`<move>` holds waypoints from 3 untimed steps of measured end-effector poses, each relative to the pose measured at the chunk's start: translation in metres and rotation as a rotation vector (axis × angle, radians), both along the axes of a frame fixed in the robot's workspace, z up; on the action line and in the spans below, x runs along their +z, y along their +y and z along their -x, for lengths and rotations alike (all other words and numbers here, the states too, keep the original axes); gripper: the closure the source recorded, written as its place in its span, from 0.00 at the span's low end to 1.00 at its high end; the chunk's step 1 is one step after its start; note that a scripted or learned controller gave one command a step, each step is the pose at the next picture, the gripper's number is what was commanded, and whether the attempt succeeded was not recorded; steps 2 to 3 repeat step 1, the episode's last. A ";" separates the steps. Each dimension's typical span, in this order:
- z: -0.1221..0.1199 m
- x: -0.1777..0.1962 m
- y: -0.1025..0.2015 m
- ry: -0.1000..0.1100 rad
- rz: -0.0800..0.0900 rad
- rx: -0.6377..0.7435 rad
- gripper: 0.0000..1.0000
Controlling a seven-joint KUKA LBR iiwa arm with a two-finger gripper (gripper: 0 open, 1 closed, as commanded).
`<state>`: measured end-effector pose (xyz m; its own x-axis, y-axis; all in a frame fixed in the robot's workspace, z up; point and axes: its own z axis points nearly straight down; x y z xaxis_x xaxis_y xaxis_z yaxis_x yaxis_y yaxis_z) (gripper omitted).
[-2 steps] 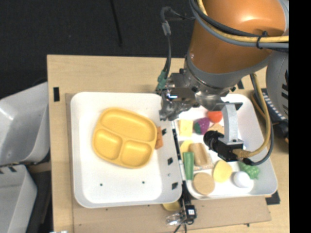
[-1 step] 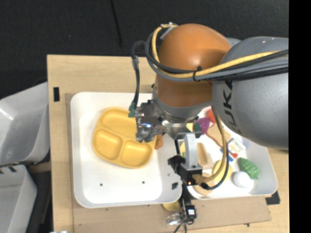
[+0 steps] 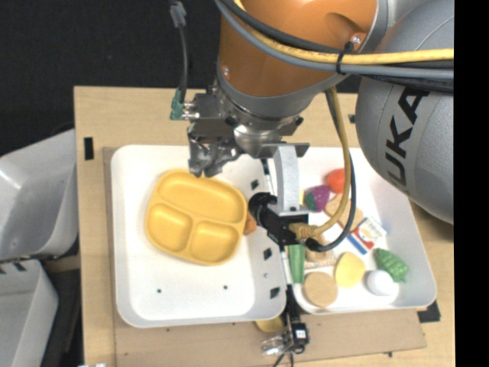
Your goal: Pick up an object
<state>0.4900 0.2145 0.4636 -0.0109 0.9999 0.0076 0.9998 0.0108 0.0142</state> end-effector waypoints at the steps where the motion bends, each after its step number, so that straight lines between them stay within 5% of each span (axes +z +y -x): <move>1: 0.000 0.025 -0.061 0.010 0.008 -0.014 1.00; 3: 0.000 0.025 -0.061 0.010 0.008 -0.014 1.00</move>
